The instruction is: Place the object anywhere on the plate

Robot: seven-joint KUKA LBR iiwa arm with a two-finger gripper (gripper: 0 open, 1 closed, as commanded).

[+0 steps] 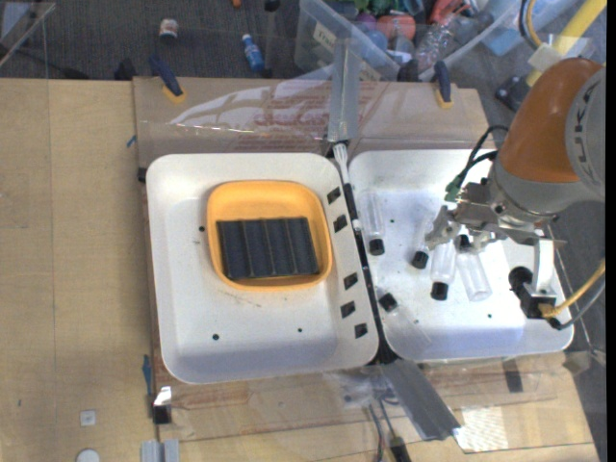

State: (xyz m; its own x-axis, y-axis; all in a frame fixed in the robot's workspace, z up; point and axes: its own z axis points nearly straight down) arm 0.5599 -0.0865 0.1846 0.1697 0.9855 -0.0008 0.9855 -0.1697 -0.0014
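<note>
Clear vials with black caps lie scattered in the right bin, all of them apart from the plate; two lie side by side near the middle of that bin, one more lies close to the bin's left wall, and a couple of small black caps sit loose on the white floor between them; the orange plate sits in the middle of the left bin, and a dark grey ridged slab lies flat on it, covering most of its floor; the gripper hangs over the right bin, just above and behind the two middle vials, and whether the jaws are open or closed I cannot tell, since the wrist and cables hide them from this slant; no vial can be seen between them; the arm, grey with its orange band, reaches in from the right; both bins rest on the wooden bench; behind the bench stands a clear tub of coloured oddments.
</note>
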